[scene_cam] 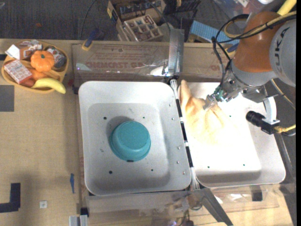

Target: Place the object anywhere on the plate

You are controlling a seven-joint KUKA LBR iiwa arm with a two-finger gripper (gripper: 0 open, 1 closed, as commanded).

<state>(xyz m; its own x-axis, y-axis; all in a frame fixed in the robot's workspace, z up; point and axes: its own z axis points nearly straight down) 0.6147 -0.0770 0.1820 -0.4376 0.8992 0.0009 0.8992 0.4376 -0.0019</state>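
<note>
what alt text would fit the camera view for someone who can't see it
The gripper hangs over the right bin, touching a crumpled pale orange cloth near its left wall. A teal plate sits alone in the left bin.

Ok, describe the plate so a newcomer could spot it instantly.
Find the left white bin of the two on the bench. The plate lies near its middle: a round teal dish, the one solid-coloured thing there, unlike the pale crumpled cloth in the right bin.
</note>
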